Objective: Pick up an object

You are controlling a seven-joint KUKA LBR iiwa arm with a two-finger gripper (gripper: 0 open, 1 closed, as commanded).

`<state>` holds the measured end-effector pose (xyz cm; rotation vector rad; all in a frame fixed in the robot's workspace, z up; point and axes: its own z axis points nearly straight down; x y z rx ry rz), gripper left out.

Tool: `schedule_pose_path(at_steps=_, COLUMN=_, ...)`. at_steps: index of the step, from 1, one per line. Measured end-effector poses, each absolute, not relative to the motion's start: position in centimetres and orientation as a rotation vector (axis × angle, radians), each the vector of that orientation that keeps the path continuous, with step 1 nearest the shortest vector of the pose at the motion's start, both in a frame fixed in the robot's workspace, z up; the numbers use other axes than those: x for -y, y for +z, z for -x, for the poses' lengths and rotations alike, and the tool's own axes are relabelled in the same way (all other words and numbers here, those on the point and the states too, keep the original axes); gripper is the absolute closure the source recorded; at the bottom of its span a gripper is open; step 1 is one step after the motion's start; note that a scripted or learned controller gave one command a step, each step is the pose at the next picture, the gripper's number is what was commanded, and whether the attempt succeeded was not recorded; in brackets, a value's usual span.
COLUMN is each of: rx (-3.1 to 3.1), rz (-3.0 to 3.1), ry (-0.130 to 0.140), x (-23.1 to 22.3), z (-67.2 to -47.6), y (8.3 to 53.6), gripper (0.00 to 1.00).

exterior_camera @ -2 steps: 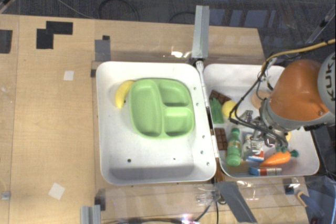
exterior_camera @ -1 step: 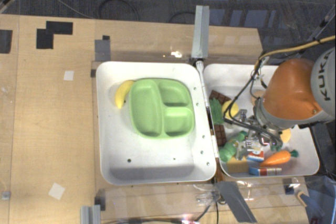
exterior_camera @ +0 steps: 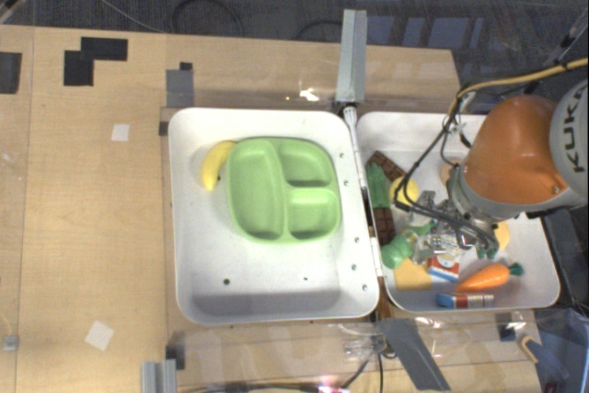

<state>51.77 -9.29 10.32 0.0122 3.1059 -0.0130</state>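
Observation:
My gripper (exterior_camera: 448, 237) is low in the right bin (exterior_camera: 543, 285), hanging under the orange wrist band (exterior_camera: 515, 152) among a pile of small items. Around it lie a green piece (exterior_camera: 398, 250), a yellow item (exterior_camera: 406, 191), a brown bar (exterior_camera: 384, 170), an orange carrot (exterior_camera: 485, 276), a blue marker (exterior_camera: 463, 299) and a yellow wedge (exterior_camera: 413, 273). A small red-and-white item (exterior_camera: 444, 268) sits just below the gripper. The arm hides whatever lies directly under it.
The left bin (exterior_camera: 212, 281) holds a green divided plate (exterior_camera: 281, 189) with a yellow banana (exterior_camera: 214, 165) at its left edge. A metal divider (exterior_camera: 363, 189) separates the two bins. Cables (exterior_camera: 433, 147) loop near the wrist.

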Motion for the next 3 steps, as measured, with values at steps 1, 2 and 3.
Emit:
schedule_pose_path(at_steps=1, rx=-3.123, rz=-0.064, ry=-0.004, x=12.8, z=-61.1, y=28.0, gripper=1.0)
schedule_pose_path(at_steps=2, rx=-3.125, rz=0.265, ry=-0.001, x=20.0, z=-61.4, y=21.4, gripper=1.0)
schedule_pose_path(at_steps=3, rx=-3.122, rz=0.267, ry=-0.002, x=19.9, z=-61.5, y=21.6, gripper=0.0)
